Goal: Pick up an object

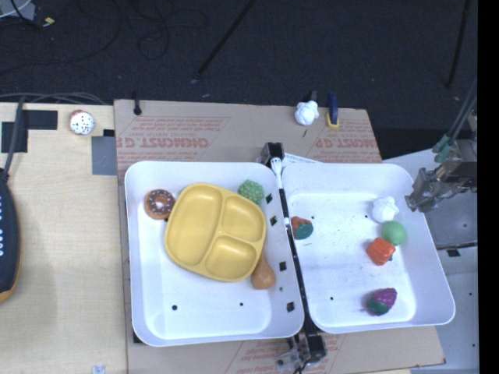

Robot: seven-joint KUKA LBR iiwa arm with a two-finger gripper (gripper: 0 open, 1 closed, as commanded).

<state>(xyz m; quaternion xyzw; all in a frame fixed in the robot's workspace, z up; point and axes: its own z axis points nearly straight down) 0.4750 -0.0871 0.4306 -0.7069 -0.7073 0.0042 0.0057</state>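
The left bin (pixel 148 302) holds a doughnut (pixel 160 203) at nine o'clock of a yellow divided tray (pixel 217 231), a green ball (pixel 251 191) at one o'clock, a tan piece (pixel 263 275) at five. The right bin (pixel 421 302) holds a red-green toy (pixel 301 227), a white lump (pixel 384 208), a green ball (pixel 394 232), an orange piece (pixel 380 250), and a purple piece (pixel 382 300). The gripper (pixel 425 193) sits at its three o'clock rim.

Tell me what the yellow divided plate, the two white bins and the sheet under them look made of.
Yellow divided plate: probably moulded plastic, matte, with smooth rounded compartment ridges. Left bin and right bin: likely thin formed plastic, slightly glossy, with rounded corners and rolled rims. Sheet beneath: cardboard, dull brown with red printed lettering.
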